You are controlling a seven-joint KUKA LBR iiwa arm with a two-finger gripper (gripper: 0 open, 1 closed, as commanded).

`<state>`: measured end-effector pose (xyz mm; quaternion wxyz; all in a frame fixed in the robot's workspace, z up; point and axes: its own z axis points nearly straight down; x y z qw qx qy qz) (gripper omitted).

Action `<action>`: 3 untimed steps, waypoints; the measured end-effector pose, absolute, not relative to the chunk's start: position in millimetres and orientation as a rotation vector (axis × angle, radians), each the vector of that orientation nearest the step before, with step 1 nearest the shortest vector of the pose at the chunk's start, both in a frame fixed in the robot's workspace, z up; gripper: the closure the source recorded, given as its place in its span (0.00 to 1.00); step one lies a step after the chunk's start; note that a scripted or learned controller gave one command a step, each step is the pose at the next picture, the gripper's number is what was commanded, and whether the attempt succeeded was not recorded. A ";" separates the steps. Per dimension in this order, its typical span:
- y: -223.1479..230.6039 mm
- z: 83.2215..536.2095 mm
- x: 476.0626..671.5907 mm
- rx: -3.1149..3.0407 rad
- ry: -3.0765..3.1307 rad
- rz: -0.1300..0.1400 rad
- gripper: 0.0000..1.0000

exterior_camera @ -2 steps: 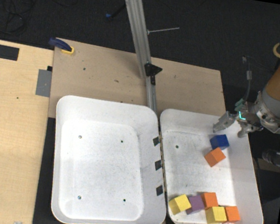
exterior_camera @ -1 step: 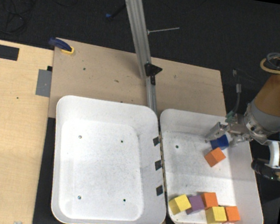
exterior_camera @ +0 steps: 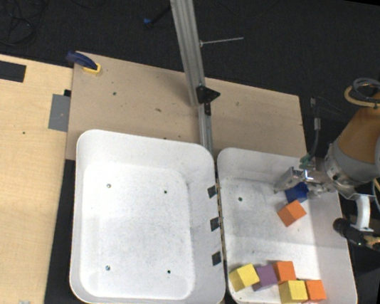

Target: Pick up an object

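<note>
Bins came first in size: two shallow white ones side by side on the surface, and the right bin (exterior_camera: 258, 173) was the one the grey arm (exterior_camera: 368, 141) reached into. Its fingers (exterior_camera: 305, 183) hung over the bin's far right part, splayed apart, with a blue block (exterior_camera: 297, 192) sitting right at their tips; whether that block was actually pinched between them could not be told from above. Just below the fingers, toward the near rim, an orange cube (exterior_camera: 292, 212) lay loose, touching or almost touching the blue one. It looked like the nearest free candidate, a short drop away. Well below the fingers, against the near rim, clustered a yellow block (exterior_camera: 245, 275), a purple block (exterior_camera: 267, 275) and further orange and yellow pieces.
</note>
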<state>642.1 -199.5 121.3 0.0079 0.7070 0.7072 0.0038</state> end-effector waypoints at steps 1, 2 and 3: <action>-200.3 130.5 642.5 2.207 2.210 0.011 1.00; -198.6 183.7 633.7 2.221 2.218 0.003 1.00; -199.8 234.2 634.6 2.217 2.220 0.003 1.00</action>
